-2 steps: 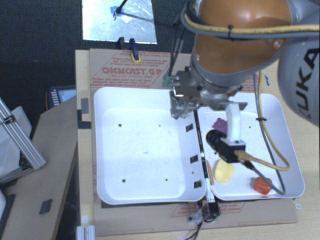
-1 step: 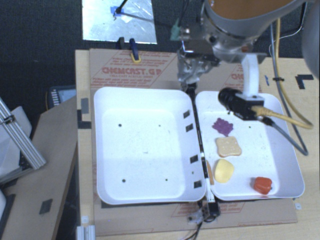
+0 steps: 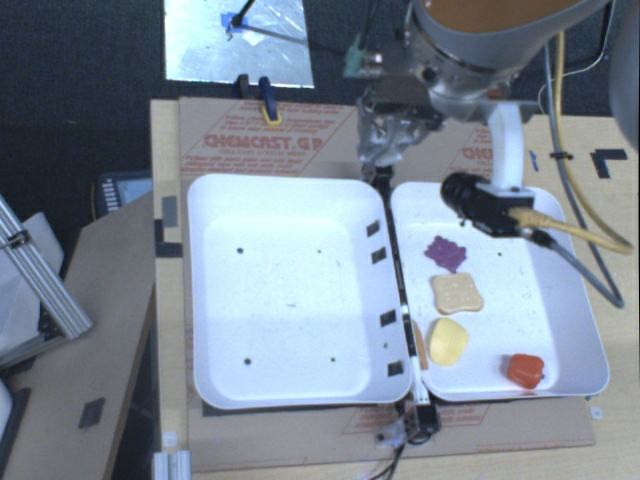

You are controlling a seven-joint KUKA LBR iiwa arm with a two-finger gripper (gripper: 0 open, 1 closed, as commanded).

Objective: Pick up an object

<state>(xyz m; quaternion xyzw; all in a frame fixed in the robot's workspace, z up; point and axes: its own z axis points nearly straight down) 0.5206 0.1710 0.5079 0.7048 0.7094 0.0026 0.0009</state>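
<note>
Near right bin's point(image 3: 590, 353) middle, purple knobbly piece point(image 3: 445, 253), flat-lying

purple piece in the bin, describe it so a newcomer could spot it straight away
Start at the right-hand white bin, the one that holds several small things. Along its left side they run in a column, and the purple piece is the farthest back, above the tan cracker-like square and the yellow piece. It alone is purple with a bumpy outline.

A wooden bench point(image 3: 120, 268) stands on dark carpet point(image 3: 70, 68), where a shiny metal sheet point(image 3: 235, 28) lies.
</note>
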